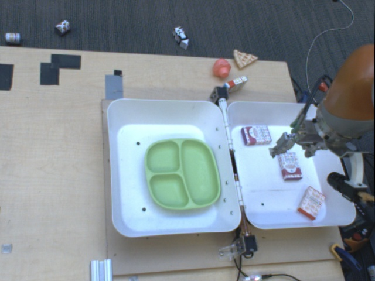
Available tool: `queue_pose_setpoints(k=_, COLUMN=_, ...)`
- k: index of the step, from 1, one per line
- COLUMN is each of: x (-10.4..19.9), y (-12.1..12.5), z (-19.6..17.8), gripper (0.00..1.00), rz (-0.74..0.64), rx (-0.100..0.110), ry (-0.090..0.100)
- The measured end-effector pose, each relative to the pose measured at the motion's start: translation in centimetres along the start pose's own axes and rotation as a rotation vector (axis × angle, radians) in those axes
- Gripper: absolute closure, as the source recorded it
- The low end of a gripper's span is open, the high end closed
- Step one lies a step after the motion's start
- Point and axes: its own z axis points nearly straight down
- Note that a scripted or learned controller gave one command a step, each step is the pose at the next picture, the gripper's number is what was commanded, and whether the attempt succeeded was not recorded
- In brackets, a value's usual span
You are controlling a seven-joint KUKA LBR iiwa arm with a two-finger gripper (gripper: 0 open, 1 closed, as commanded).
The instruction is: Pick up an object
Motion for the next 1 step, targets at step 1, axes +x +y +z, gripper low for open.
queue_pose_setpoints(k=1, x=0.01, y=-3.61, z=12.29, gripper=0.00, rz=0.002, rx=-0.004, ry=-0.001)
